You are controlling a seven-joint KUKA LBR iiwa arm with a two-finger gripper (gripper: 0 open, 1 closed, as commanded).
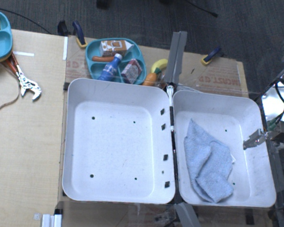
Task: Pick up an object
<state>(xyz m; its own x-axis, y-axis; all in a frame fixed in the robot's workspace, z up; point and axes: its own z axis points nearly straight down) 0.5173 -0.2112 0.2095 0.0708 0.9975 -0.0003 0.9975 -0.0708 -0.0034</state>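
Your pincer [253, 140] sits at the right bin [254, 199] rim; can't tell its opening. Limp grey cloth [207, 163] may slip or bunch.

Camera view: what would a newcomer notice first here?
The crumpled grey-blue cloth lying in the right bin stands out most. The gripper hangs over that bin's right side, apart from the cloth. Behind the bins, a teal tray holds small items.
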